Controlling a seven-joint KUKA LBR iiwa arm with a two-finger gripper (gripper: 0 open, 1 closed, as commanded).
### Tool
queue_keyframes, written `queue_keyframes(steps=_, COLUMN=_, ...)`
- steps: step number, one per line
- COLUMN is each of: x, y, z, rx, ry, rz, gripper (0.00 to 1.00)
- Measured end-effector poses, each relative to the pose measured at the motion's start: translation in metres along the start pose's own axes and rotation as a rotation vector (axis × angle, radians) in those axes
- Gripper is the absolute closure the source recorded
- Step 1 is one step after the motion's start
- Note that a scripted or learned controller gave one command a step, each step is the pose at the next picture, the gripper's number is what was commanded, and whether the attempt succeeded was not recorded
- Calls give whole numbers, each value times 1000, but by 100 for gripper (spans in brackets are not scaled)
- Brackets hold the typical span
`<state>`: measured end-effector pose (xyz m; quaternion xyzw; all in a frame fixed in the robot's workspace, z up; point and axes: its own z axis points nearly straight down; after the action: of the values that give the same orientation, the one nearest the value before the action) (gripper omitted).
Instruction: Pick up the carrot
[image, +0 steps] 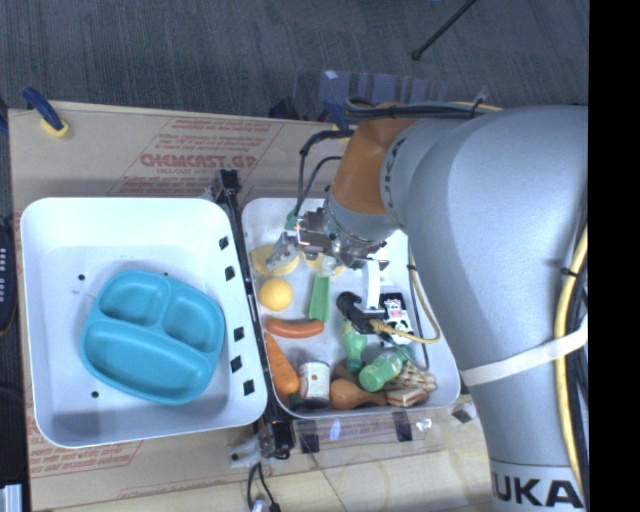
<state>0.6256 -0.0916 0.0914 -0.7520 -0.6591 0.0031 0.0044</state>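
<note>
From my station I see the arm (480, 230) reaching in over the right bin (268, 212), its orange band (360, 170) sitting above the bin's far end. The jaws (318, 240) hang low at that far end, just beyond a green stick-shaped piece (319, 297); I cannot tell whether they are spread or pressed together, since the wrist hardware covers them. I take the right bin as my landmark. The carrot (281, 367) lies along its left wall toward the near end, orange and tapered, pointing away from me and apart from the jaws. Just beyond the carrot lies a sausage (294, 327) crosswise, and beyond that a lemon (275, 294) near the same wall. To the carrot's right stands a small can (314, 380), touching or nearly touching it. Farther right in the bin I see green vegetables (366, 362) and a toast-like piece (410, 385) at the near right corner. The left bin (50, 300), side by side with the landmark on the desk (150, 140), holds a blue divided tray (152, 335).
</note>
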Motion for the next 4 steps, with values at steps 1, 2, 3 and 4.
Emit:
queue_keyframes(steps=1, x=1, y=0, z=-10, rx=6, ry=1, rz=-8, gripper=100)
queue_keyframes(steps=2, x=22, y=30, z=-173, rx=-22, ry=-5, rz=-129, gripper=100)
queue_keyframes(steps=3, x=145, y=-30, z=-160, rx=2, ry=-2, rz=126, gripper=100)
queue_keyframes(steps=4, x=223, y=-92, z=-145, rx=3, ry=-5, rz=236, gripper=100)
